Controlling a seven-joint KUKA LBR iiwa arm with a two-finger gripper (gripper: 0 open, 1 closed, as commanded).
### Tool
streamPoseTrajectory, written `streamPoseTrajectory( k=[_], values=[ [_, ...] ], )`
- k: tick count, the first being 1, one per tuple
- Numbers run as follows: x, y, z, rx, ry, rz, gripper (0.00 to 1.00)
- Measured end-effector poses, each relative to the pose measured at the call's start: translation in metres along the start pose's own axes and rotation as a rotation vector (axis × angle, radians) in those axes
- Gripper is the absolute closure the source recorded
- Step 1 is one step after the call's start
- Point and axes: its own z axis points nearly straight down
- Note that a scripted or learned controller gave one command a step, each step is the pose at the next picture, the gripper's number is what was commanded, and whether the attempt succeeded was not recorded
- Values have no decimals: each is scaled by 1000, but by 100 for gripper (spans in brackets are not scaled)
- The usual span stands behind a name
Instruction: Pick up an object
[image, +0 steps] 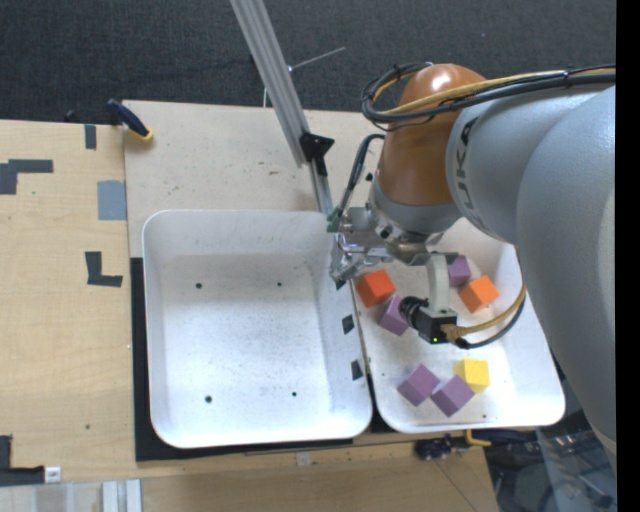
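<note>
Fingers of the gripper (352, 262) hang low over the right bin (520, 405), just beside an orange cube (376, 287); whether they are open or closed I cannot tell. Probably lined up to grab that cube, nearest the bins' shared wall
</note>
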Motion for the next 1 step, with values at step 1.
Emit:
streamPoseTrajectory(
  k=[1],
  values=[
    [39,29,-8,-3,1,0,100]
  ],
)
